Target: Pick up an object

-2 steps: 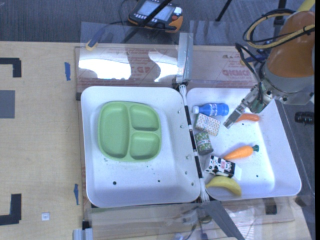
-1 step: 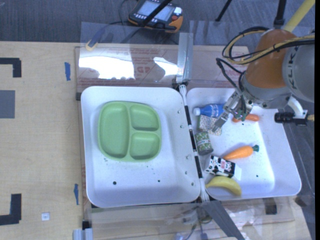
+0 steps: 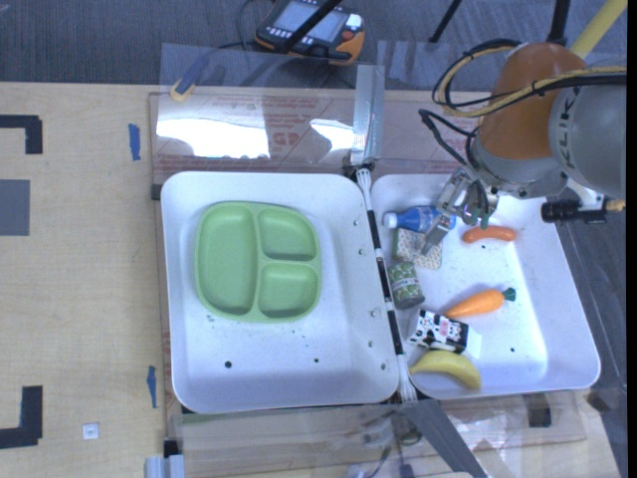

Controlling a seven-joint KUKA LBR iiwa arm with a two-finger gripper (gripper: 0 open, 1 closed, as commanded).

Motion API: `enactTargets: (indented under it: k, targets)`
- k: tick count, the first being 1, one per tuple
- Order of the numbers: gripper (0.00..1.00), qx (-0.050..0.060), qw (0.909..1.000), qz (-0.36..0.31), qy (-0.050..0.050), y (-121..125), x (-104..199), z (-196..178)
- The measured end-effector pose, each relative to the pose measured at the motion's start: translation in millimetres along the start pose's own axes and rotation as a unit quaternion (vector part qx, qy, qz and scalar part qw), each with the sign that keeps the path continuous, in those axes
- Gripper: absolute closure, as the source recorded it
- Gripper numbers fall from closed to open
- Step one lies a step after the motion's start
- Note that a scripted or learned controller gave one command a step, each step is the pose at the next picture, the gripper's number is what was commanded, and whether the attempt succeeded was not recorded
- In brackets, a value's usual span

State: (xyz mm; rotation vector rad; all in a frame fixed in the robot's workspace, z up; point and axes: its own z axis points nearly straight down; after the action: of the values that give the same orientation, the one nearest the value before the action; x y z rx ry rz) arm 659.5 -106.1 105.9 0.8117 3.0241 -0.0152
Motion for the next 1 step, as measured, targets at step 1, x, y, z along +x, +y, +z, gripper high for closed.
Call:
enactTargets:
  k: [1]
  targets:
    - [0.0, -0.005, 0.9987, -0.051, 0.002, -60.5, -30.3, -82.9]
